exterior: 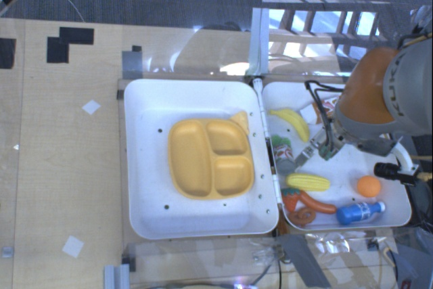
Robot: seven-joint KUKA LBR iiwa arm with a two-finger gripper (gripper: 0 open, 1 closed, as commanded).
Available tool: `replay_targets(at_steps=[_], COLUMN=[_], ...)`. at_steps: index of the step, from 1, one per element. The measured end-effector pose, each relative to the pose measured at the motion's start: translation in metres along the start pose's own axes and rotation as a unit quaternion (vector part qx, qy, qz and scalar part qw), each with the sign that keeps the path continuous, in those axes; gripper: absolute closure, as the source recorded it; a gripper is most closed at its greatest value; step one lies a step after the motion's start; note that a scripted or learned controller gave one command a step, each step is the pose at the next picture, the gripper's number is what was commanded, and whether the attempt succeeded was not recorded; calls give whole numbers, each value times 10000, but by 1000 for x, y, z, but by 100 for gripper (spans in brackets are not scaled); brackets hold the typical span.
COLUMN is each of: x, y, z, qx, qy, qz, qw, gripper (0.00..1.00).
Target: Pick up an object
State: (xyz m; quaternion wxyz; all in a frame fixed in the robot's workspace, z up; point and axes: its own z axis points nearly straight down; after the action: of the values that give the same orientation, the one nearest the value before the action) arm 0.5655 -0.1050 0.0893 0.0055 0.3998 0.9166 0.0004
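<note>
— Which step is this?

— The approach, I'd judge. The claw hangs low in the right bin, just above the corn cob, nothing between its fingers; how wide they stand I cannot tell.

— And next?

— Descend onto the cob: bumpy, yellow, rounded. Beyond it, a smooth banana, an orange ball, a glossy blue bottle.

Glossy white plastic bins; matt yellow plastic tray; pale wood bench.
</note>
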Motion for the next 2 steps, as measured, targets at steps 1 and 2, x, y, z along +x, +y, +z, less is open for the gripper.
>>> replay_targets(at_steps=[1,2], x=[-77,-84], y=[35,32], z=[0,-9], qx=[163,160], qy=[289,144], qz=[335,312], qw=[9989,9993], gripper=[0,100])
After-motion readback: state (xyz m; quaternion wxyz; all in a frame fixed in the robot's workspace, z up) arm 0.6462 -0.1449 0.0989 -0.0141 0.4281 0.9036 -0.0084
